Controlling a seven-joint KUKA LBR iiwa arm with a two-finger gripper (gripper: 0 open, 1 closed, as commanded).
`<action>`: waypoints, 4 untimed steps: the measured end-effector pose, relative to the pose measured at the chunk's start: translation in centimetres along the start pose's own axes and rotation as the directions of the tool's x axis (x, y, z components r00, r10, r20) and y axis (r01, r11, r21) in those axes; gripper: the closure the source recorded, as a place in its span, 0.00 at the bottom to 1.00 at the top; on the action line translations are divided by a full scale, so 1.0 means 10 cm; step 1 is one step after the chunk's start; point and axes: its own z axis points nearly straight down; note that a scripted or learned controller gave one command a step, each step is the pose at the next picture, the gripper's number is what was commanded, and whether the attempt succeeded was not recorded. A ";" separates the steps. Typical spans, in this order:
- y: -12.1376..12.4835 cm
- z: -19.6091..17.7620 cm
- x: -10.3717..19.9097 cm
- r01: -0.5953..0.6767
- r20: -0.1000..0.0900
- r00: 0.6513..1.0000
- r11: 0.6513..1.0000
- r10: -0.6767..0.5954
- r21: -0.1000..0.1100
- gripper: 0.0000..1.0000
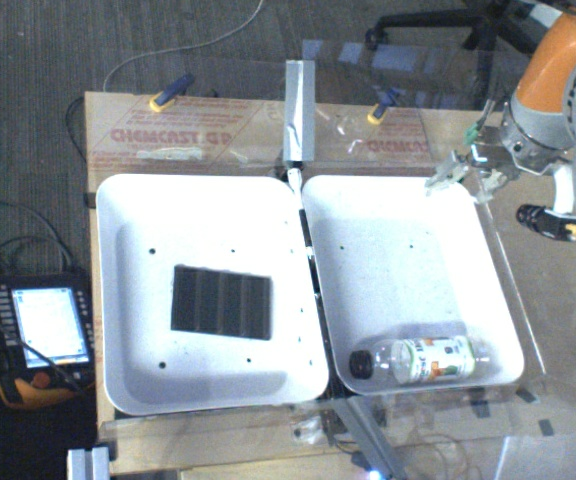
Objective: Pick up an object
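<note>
A clear bottle is seen lying against the right bin's near wall. The end effector hangs well apart; its opening cannot be told. The bottle could be rolled aside by contact.

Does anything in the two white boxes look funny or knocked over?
Nothing is spilled or broken. The bottle lies on its side against the near wall of the right bin, with its cap still on. The black ridged block lies flat in the left bin.
</note>
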 end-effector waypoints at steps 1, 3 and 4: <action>-1.44 -0.50 0.48 -0.183 -0.003 0.983 0.983 0.183 0.004 0.00; -1.77 0.20 -0.04 -0.135 -0.003 0.991 0.991 0.135 0.004 0.00; -1.73 1.09 0.25 0.045 0.000 0.999 0.999 -0.045 -0.011 0.00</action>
